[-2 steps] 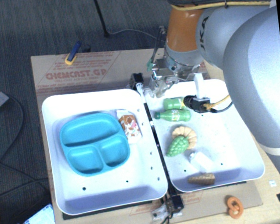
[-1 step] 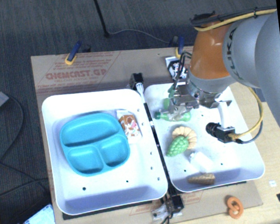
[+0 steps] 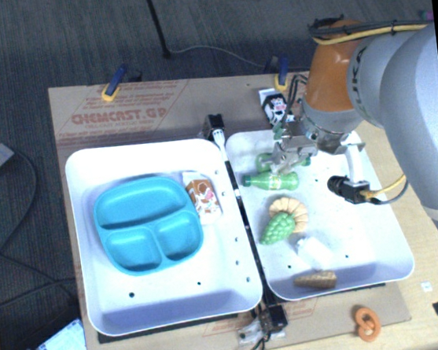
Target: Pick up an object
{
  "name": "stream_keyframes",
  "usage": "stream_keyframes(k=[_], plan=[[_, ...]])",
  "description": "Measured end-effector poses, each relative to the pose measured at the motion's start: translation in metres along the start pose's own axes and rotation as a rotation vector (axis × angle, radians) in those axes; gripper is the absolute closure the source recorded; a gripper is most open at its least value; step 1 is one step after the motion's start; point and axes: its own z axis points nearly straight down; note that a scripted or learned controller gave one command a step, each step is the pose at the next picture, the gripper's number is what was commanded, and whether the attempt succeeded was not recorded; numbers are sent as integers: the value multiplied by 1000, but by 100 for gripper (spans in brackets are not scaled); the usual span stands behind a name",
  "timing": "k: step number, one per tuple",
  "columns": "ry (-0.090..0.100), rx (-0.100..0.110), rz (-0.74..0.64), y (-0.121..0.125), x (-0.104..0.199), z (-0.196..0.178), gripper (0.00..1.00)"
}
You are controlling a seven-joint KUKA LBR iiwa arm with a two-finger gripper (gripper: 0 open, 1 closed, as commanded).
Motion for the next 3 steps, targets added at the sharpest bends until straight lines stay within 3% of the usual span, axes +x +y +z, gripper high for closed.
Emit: stream_keyframes(k=[1,2,3], plan=[[4,2,-4,23,111,-55,100],[0,5,1,-23,41,-54,100],[1,5,0,-23,42,-54,0]])
